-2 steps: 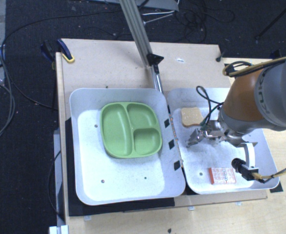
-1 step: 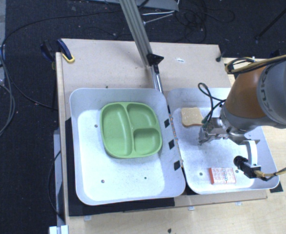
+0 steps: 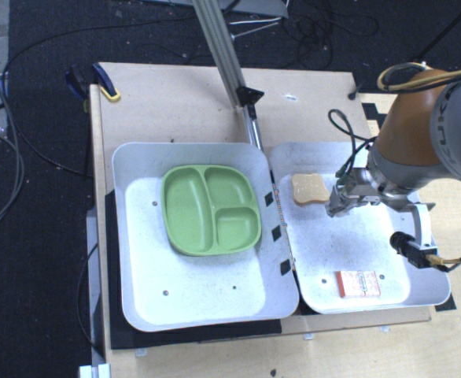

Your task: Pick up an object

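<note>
So the arm's two-finger gripper point(image 3: 339, 205) is down in the right-hand shallow white bin point(image 3: 396, 294), just beside the tan, bread-slice-shaped piece point(image 3: 309, 189) near that bin's upper left corner. Can't tell how the fingers are set from this angle. A small red-and-white rectangular packet point(image 3: 359, 283) lies well apart, near the front edge. The left white bin point(image 3: 136, 290) holds a green plastic divided plate point(image 3: 212, 209). Nothing crowds the bread.
</note>
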Controlling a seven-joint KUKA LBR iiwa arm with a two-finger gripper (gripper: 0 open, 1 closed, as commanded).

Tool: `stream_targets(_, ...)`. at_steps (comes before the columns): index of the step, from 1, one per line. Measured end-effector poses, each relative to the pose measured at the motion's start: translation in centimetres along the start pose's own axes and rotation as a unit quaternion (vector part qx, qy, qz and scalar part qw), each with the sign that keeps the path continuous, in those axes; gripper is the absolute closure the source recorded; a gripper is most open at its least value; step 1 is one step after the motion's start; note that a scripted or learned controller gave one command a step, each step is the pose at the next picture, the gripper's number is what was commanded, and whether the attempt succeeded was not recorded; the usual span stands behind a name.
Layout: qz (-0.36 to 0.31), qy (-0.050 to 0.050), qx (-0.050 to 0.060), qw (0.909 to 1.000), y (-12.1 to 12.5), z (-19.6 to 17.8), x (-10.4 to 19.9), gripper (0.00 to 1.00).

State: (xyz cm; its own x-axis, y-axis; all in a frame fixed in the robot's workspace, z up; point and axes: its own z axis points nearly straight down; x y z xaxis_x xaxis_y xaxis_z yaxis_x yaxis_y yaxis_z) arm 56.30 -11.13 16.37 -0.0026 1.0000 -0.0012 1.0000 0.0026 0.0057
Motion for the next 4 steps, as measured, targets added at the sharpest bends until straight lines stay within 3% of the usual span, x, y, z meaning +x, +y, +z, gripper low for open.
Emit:
stream_targets(2,0.000,0.000,0.000,1.0000,-0.7,-10.1,-0.1,1.00)
stream_targets(4,-0.002,0.001,0.004,1.0000,-2.7,-9.1,9.7,1.00)
